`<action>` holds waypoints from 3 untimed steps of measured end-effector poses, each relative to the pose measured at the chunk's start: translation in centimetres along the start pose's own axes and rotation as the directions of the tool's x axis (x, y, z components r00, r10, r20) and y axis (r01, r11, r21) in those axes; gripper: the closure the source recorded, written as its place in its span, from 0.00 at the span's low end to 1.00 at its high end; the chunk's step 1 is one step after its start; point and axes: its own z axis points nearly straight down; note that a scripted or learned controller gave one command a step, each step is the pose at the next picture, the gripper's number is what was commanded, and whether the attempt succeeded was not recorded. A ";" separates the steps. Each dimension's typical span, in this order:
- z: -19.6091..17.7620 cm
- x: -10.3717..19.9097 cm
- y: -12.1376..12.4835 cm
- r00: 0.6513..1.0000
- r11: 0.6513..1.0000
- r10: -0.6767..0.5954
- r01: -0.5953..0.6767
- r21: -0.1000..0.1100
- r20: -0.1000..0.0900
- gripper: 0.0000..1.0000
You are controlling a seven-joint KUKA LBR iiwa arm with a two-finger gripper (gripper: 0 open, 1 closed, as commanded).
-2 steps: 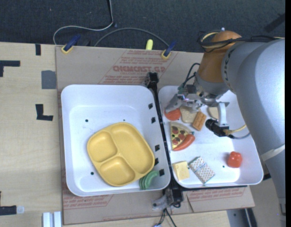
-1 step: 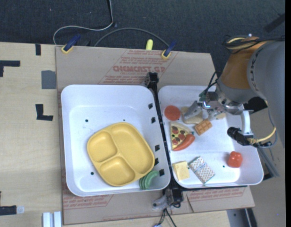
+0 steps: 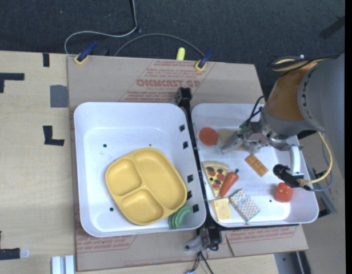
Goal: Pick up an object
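The right bin (image 3: 302, 210) holds several toy foods. A red round tomato (image 3: 208, 135) lies near its far left, with a tan slice (image 3: 226, 135) right beside it. My gripper (image 3: 233, 143) hangs low over the bin just right of the tan slice, pointing left toward it. I see nothing held in it. An orange cracker (image 3: 256, 164) lies just below the gripper. Nearer the front are a pizza slice (image 3: 214, 172), a red-orange carrot (image 3: 229, 182), a yellow cheese block (image 3: 222, 209), a patterned box (image 3: 244, 204) and a red fruit (image 3: 283, 192).
The left bin (image 3: 90, 130) holds a yellow divided plate (image 3: 145, 184) and a green item (image 3: 180, 216) in its front right corner. The bins' shared wall (image 3: 190, 147) runs just left of the tomato. Cables (image 3: 322, 170) hang beside the arm's wrist at the right.
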 end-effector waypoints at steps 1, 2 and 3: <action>0.1 -2.6 -5.2 1.000 1.000 0.001 -0.001 0.008 -0.002 0.00; -0.6 -2.9 5.1 1.000 1.000 -0.006 0.006 0.004 -0.001 0.00; 0.5 4.2 7.4 1.000 1.000 -0.008 0.008 0.011 -0.006 0.00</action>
